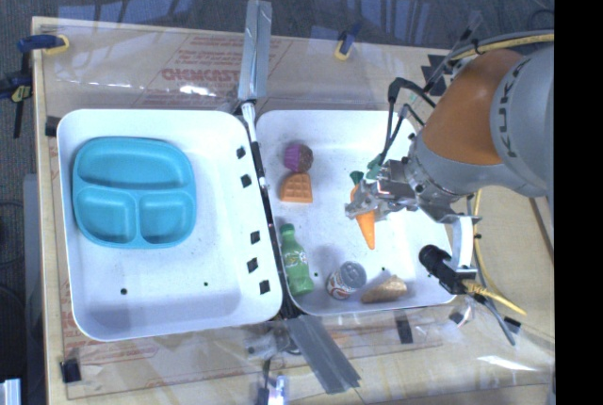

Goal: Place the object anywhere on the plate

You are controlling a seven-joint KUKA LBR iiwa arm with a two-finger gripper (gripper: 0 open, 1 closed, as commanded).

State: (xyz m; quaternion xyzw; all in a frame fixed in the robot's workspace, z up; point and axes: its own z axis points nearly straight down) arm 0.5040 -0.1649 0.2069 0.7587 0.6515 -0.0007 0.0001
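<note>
A blue divided plate (132, 191) lies in the left bin (170, 295), toward its upper left. In the right bin (325, 125) an orange toy carrot (366, 230) with a green top points toward the near edge. My gripper (379, 192) hangs right over the carrot's upper end and hides part of it. I cannot tell whether the carrot is held. The arm's grey and orange wrist covers the bin's right side.
The right bin also holds a purple round item (299, 155), an orange waffle piece (296, 188), a green bottle (296, 259), a small can (346, 279) and a bread-like piece (383, 289). A divider wall (254, 205) separates the bins.
</note>
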